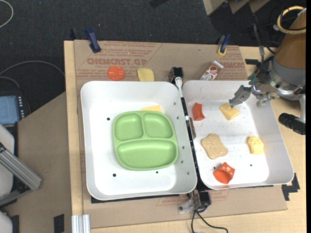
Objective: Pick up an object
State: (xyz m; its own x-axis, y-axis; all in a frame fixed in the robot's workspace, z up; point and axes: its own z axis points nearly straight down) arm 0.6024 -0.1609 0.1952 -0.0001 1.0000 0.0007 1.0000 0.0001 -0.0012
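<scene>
Gripper (pixel 239 97) hangs just above a yellow cheese wedge (pixel 229 112) in the right bin (pixel 277 171), finger state impossible to tell; a clean grab looks to need centring over the wedge before descending.

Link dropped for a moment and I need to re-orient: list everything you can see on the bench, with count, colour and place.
Bins: 2, white, side by side.
Divided plate: 1, green, left bin.
Yellow piece: 1, left bin, behind plate.
Red pieces: 2, right bin, back left and front.
Cracker: 1, tan, right bin centre.
Yellow wedge: 1, right bin, back.
Yellow corn-like piece: 1, right bin, right.
Orange disc: 1, behind left bin.
Pale yellow block: 1, behind left bin.
Small packet: 1, behind right bin.
Clamps: 2, blue, back edge.
Gripper: 1, grey, over yellow wedge.
</scene>
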